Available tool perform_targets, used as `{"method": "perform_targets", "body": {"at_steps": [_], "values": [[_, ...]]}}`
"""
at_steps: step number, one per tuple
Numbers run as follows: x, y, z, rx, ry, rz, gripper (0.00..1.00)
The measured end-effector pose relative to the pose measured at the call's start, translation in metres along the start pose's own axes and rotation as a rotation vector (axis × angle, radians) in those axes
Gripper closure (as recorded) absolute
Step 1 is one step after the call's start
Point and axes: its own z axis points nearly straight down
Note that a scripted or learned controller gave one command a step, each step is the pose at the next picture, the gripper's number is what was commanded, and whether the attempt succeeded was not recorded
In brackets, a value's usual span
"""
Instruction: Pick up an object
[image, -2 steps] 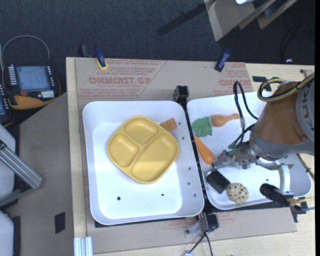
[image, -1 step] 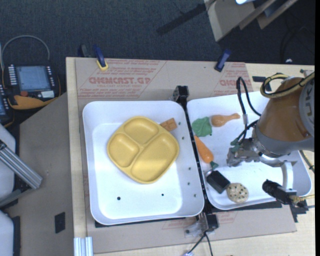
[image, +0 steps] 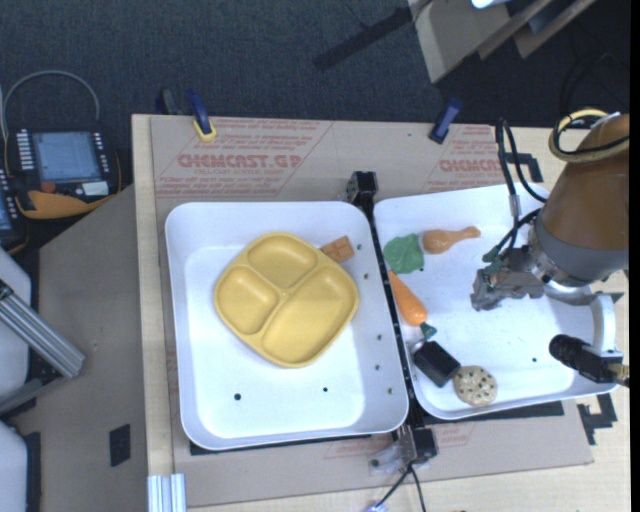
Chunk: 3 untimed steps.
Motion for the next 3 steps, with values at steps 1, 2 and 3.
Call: {"method": "perform_targets", "body": {"at_steps": [1,2,3], "values": [[0.000,0.002,-0.044,0.001,0.000,-0.001,1.00],[0.038,0.025,-0.037,0.004,0.002,-0.004,1.00],[0.077,0.046,-0.039,0.004,0.002,-0.004,1.00]]}}
